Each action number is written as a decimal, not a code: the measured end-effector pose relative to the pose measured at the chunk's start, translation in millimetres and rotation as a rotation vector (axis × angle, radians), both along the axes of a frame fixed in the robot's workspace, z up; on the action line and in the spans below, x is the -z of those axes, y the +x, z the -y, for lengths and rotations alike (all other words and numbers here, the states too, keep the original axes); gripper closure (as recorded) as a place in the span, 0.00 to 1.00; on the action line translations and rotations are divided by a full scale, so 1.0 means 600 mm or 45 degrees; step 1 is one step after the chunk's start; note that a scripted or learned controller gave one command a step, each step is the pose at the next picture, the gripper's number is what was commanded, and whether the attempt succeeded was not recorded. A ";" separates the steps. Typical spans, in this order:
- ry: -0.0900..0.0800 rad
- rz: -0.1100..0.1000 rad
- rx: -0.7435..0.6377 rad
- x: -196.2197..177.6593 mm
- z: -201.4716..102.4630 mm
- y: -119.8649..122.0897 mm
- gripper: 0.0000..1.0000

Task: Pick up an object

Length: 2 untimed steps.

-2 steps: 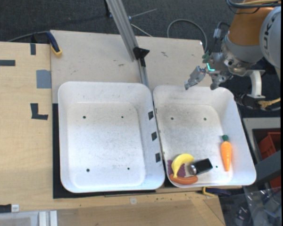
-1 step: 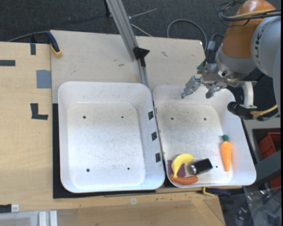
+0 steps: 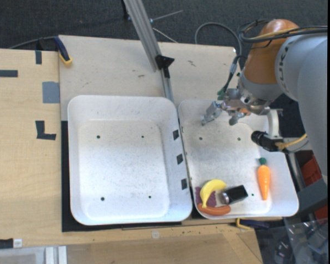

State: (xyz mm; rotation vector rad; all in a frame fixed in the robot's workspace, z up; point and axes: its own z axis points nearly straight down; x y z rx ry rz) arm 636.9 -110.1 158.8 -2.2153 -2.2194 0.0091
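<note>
Both bins are white with fine dark speckles, the left bin (image 3: 121, 158) and the right bin (image 3: 225, 153) alike. In the right one lie an orange carrot (image 3: 263, 181) with a green top, a yellow banana (image 3: 210, 189), a red sausage-like piece (image 3: 213, 209) and a black block (image 3: 235, 194). The arm (image 3: 297, 54) is grey with an orange band. The bench (image 3: 16, 147) is pale wood with grey and black tape patches.

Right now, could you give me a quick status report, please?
Gripper open, holding nothing, over right bin's far end. Carrot, banana at near end. Path unobstructed.
</note>
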 end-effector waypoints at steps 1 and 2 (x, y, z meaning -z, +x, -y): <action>0.000 0.001 0.000 0.086 -0.009 -0.017 0.00; 0.000 0.007 -0.001 0.064 -0.010 -0.015 1.00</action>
